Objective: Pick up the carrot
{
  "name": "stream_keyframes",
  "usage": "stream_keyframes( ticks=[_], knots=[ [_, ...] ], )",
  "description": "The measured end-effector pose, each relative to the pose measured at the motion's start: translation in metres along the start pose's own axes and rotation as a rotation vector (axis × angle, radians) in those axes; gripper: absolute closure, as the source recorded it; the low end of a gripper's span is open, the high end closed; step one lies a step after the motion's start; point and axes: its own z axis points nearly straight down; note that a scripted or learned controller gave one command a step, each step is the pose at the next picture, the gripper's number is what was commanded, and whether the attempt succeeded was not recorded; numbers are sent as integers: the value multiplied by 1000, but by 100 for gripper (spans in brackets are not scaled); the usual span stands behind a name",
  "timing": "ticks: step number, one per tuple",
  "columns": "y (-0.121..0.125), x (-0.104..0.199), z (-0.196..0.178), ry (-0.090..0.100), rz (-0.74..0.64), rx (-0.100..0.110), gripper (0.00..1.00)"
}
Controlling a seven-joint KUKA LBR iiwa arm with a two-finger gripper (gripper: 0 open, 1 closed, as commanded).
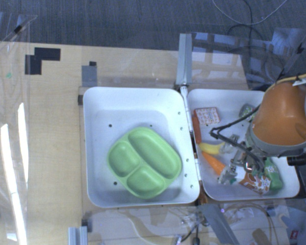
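At the near corner of the right bin (pixel 229 102), logged one crinkled, glossy packet (pixel 258 183), printed green, red and white, lying flat against the wall. Counted two bins, both shallow, white, smooth plastic with rounded corners, set side by side and touching along a grey divider.

Just beyond the packet, found the gripper (pixel 233 173), bare metal with black cabling, hanging low under the grey wrist and its broad orange band. Could not tell how wide the claw stood, nor whether it had hold of anything.

Found the carrot (pixel 213 162) in the right bin, just left of the gripper: one, orange, tapered, matte, lying on the floor at a slant near the divider. Could not tell whether claw and carrot touched.

Behind it, noted one curved yellow banana (pixel 210 148), smooth, almost against the carrot. Farther back, noted one small flat box (pixel 207 116), red-and-white patterned.

Across in the left bin (pixel 99 111), recorded one plate (pixel 145 162): light green, rounded, smooth, with three compartments.

Beyond the bins, saw pale wood-grain bench (pixel 132 68), then dark textured floor (pixel 117 9).
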Motion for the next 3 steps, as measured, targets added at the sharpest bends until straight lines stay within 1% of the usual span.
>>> stream_keyframes(
  ticks=[1,2,3],
  knots=[
    [8,-44,45,-5,-437,-2,0],
    [9,-47,32,-15,-432,-3,100],
    [17,-13,-52,-5,-310,-1,100]
  ],
)
